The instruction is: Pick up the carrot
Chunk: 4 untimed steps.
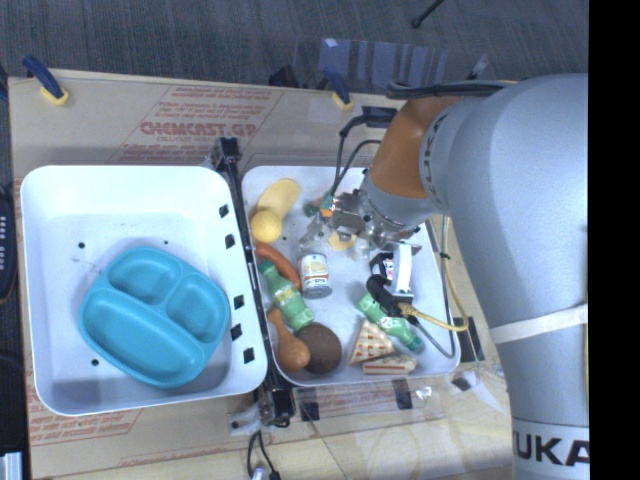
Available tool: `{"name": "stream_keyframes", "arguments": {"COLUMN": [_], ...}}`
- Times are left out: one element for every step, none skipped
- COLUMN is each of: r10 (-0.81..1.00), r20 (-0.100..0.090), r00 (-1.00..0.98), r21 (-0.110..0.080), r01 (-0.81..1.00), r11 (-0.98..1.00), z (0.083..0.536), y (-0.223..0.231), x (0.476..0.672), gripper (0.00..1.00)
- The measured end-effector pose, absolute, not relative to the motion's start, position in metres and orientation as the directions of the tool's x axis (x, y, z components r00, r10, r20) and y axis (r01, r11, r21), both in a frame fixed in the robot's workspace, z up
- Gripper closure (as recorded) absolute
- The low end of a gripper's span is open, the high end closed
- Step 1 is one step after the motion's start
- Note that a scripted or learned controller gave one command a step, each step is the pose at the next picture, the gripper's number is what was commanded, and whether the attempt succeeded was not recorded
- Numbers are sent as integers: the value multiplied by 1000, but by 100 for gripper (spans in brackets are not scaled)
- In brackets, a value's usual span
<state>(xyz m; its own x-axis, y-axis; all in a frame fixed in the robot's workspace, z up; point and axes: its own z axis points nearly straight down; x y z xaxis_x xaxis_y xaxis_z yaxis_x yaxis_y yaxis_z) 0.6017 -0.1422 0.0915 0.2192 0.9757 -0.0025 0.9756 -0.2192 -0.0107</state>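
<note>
Slim orange carrot (276,260) lying at the left wall of the right-hand shallow white bin (437,298), between a yellow lemon-like fruit (266,227) and a green bottle (288,302), crowded among toy foods. Two-finger gripper (340,218) hovering near, right of the carrot; grip state impossible to tell. Blue divided plate (153,313) in left bin (45,208). Legible: "CHEMCAST GP" on the brown board (180,118); "UKA" on the arm.

floor (150,18): dark grey carpet | bench (150,118): brown board (red print) | light: even
</note>
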Motion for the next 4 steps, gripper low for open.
{"name": "stream_keyframes", "arguments": {"r10": [995,996,937,868], "r20": [-2,-2,-1,-2], "r00": [102,92,350,496], "r21": [-5,-8,-9,-4], "r01": [995,996,937,868], "r11": [-102,-92,-350,-496], "z": [93,104,93,195], "y": [-195,-193,-115,-22], "x": [647,648,640,612], "gripper": [0,100,100,100]}}
